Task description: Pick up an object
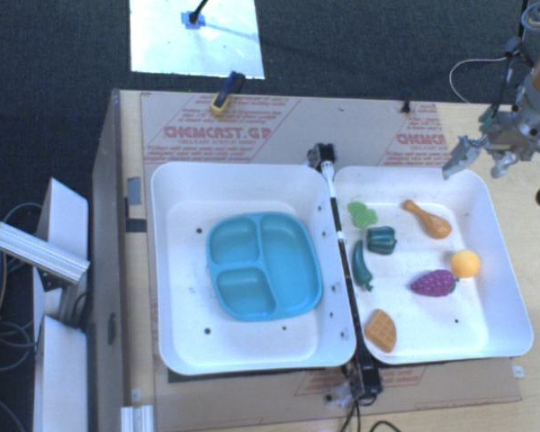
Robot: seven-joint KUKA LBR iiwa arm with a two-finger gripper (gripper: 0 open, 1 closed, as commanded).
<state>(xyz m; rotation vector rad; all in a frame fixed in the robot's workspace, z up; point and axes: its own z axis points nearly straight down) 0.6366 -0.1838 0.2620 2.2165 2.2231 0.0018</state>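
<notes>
The desk (pixel 252 124) carries a printed sheet whose red lettering repeats in rows; it is too soft to read with confidence. On it sit two shallow white bins side by side, their inner rims touching along a dark seam.

The left bin (pixel 180 196) holds a blue divided plate (pixel 263 265) with three compartments, set a little askew near the middle, with bare white floor around it on all sides, widest toward the left rim and front.

The right bin (pixel 499 322) holds the toys, loosely scattered and mostly apart from each other. Its front right corner and far left corner have open floor. A purple grape bunch (pixel 432 283) lies with its long axis roughly left to right, just beside an orange ball (pixel 465 264). A drumstick (pixel 427 219) slants from upper left down to lower right, thick end toward the right. A dark green cucumber (pixel 361 265) lies along the left rim, long axis running near to far. A dark green pepper (pixel 381 239) sits just above it, with a light green leafy piece (pixel 362 213) beyond. A tan bread slice (pixel 381 330) rests near the front rim.

The tool (pixel 481 156) hangs above the bin's far right rim, its two fingers spread and released, grasping nothing.
</notes>
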